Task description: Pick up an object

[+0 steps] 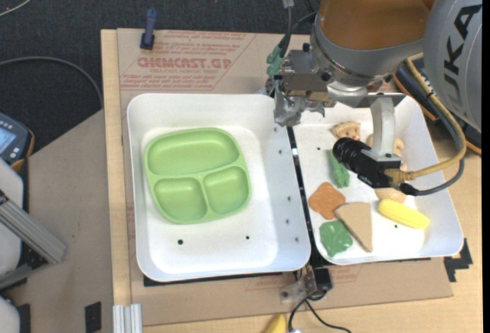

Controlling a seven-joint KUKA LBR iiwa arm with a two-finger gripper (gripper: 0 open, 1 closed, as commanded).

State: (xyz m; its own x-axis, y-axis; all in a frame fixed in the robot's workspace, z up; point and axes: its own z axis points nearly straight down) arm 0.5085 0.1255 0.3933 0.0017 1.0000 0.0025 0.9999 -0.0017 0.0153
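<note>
Yellow first: aim for the oblong yellow plastic piece (403,213) at the front right of the right-hand shallow white bin (438,241). Bring the two-finger gripper (288,111), now over that bin's far-left corner, squarely above. Cannot tell whether open or closed; spread before descending.

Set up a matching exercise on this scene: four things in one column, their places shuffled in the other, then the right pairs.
Things:
1. green divided tray
2. yellow piece
3. tan wedge
4. blue clip

Places:
A. on the cardboard, outside both bins
B. in the right bin, toward the view's lower right corner
C. in the left bin
D. in the right bin, beside the orange-brown piece

Pairs: 1-C, 2-B, 3-D, 4-A.
</note>
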